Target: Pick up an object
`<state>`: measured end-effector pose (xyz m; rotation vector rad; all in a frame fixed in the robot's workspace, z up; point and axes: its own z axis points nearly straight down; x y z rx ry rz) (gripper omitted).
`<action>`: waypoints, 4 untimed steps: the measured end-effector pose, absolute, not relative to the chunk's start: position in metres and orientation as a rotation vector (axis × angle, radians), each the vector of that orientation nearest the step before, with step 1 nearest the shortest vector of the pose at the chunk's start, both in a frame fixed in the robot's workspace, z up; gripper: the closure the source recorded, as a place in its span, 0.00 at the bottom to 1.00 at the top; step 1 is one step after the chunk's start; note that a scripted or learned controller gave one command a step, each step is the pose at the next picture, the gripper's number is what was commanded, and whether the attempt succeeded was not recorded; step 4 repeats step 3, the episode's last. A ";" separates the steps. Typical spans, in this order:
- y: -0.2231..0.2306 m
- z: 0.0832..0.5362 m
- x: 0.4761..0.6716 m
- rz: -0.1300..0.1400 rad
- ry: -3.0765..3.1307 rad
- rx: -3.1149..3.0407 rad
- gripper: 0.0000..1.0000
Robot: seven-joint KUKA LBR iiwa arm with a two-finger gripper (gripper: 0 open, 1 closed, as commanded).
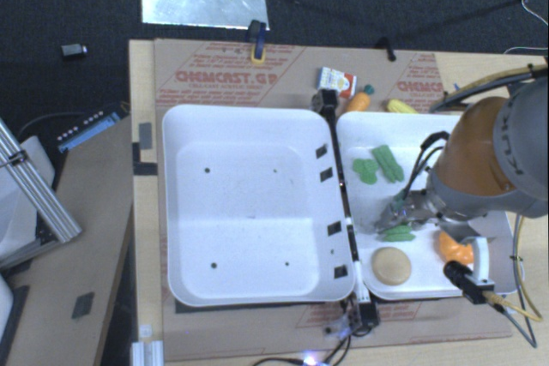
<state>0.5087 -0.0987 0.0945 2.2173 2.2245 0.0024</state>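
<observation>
My gripper (400, 214) hangs low inside the right bin (388, 121), near its middle. Its tip is right over a small green piece (396, 233), which peeks out just below it. I cannot make out whether anything is held. A larger green toy (378, 165) lies further back in the same bin. At the bin's front sits a round tan object (393, 266). An orange object (453, 249) lies to the right, partly under the arm. The arm's orange band (477, 152) covers the bin's right side.
The left bin (249, 112) stands beside the right one, with a black divider (339, 184) between them. Behind the bins on the cardboard lie a small white and red box (336, 81), an orange piece (358, 101) and a yellow piece (400, 107).
</observation>
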 end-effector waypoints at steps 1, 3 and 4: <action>-0.087 0.084 0.553 0.005 2.226 2.212 1.00; 0.065 0.217 0.593 0.008 2.232 2.206 1.00; 0.065 0.217 0.593 0.008 2.232 2.206 1.00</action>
